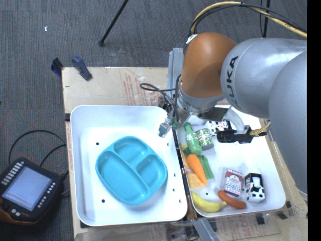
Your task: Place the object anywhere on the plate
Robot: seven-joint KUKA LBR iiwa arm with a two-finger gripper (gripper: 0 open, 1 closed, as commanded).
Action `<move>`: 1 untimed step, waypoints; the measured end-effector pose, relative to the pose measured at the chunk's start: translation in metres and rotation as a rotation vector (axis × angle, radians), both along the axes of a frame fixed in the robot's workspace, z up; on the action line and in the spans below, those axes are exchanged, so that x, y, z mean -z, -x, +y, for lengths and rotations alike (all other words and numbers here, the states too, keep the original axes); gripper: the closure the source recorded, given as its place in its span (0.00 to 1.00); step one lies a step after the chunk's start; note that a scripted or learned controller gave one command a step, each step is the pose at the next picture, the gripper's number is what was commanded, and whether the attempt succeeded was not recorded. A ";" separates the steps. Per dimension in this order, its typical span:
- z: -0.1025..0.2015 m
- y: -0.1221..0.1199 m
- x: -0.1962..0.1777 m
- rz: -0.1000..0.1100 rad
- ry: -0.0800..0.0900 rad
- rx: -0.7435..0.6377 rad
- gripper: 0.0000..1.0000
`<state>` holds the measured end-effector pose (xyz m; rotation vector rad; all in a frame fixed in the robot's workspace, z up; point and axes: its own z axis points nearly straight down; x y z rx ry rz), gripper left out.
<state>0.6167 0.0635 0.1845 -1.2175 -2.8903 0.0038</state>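
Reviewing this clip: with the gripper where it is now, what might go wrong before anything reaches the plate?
1. The gripper sits over the rim between the bins, near the green bottle; descending here could strike the rim.
2. The carrot, banana and sausage are crowded together, so a grab may nudge neighbours.
3. The blue plate could slide.

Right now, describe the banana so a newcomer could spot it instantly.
Look at the right-hand white bin, the one crowded with toy food. Go to its near left corner, below the carrot. The banana lies there beside a red sausage; it is the only yellow, curved piece.
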 end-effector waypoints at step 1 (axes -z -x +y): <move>0.031 0.072 0.000 0.002 -0.001 -0.129 1.00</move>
